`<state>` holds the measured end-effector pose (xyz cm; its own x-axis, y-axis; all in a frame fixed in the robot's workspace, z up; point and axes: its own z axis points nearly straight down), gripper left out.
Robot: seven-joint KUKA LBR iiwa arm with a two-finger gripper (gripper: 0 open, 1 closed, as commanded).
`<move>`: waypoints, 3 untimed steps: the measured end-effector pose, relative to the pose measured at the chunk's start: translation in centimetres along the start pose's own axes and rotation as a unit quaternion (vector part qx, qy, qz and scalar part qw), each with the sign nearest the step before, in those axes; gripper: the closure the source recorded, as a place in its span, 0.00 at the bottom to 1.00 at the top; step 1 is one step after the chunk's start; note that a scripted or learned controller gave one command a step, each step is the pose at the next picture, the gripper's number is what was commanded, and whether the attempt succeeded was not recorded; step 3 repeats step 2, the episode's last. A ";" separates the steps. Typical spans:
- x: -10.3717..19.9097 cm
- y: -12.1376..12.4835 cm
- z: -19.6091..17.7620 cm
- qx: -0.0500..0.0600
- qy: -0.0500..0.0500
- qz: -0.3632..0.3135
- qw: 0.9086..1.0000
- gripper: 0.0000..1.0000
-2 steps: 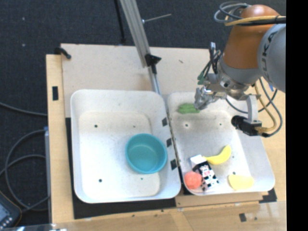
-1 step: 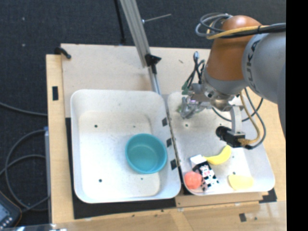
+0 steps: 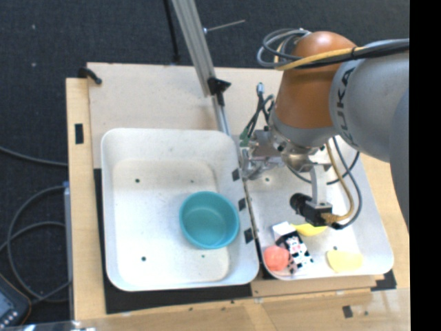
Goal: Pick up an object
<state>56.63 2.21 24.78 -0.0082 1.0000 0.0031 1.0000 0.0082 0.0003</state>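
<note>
A teal bowl (image 3: 209, 219) sits upright in the left bin (image 3: 131, 150), toward its front right. At the near edge of the right bin (image 3: 375, 236) a pink ball (image 3: 276, 257) lies against a black-and-white spotted block (image 3: 296, 251). A pale yellow piece (image 3: 343, 259) lies to their right, and another yellow piece (image 3: 313, 230) sits just behind the block. My gripper (image 3: 252, 163) hangs over the right bin's left side, close to the wall between the bins and behind the small objects. I see nothing held in it.
A slanted metal post (image 3: 196, 40) rises from behind the bins. The grey arm with its orange band (image 3: 313, 88) covers the back of the right bin. Both bins rest on a wooden board (image 3: 151, 95).
</note>
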 end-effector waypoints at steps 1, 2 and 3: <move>4.8 -0.9 1.1 0.000 -0.001 0.001 1.000 1.00; 4.7 -0.9 1.1 0.000 0.000 0.003 1.000 0.00; 4.7 -0.9 1.1 0.000 0.000 0.003 1.000 0.00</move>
